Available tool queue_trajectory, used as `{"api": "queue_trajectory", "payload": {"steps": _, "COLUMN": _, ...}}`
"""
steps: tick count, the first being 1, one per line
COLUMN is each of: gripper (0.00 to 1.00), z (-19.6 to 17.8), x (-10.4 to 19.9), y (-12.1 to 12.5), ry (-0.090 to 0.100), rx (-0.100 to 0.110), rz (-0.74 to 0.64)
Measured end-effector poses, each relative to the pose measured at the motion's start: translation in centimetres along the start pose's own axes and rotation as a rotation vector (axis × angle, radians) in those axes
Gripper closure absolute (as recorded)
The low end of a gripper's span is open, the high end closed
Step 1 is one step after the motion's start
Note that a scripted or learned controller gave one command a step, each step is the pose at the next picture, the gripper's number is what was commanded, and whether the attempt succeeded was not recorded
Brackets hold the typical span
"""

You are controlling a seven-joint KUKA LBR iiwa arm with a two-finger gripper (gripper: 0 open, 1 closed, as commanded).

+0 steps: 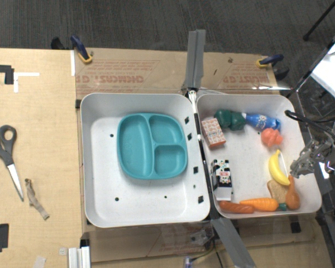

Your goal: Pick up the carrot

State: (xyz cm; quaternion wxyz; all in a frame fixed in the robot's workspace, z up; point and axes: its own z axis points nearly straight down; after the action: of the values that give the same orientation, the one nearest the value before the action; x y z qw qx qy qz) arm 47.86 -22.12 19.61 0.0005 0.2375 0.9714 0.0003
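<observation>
Carrot (259,204) lies along right bin's (243,155) near wall.

Orange carrot (258,204) lies flat along right bin's near wall.

Dark grey carpet floor (128,10) across the top, faint diagonal ribbing. Light wood tabletop (33,121) fills the left side, far from the gripper (304,165) — black tape corner marks (3,72) at its upper left, another (0,236) at lower left. Scissors (5,155) lie near the left edge, a small scrap strip (36,200) just beside them. Brown cardboard sheet (128,71) with mirrored print lies across the tabletop's far side, held by two blue-and-yellow clamps (81,49) (271,61). Grey metal bar (195,57) runs up the middle. Lighting even — soft shadows.
</observation>
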Motion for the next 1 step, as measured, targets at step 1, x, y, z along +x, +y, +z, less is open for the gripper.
{"api": "queue_trajectory", "payload": {"steps": 1, "gripper": 1.0, "z": 0.55, "x": 1.54, "y": 2.97, "ry": 0.001, "rx": 0.0, "rz": 0.078}}
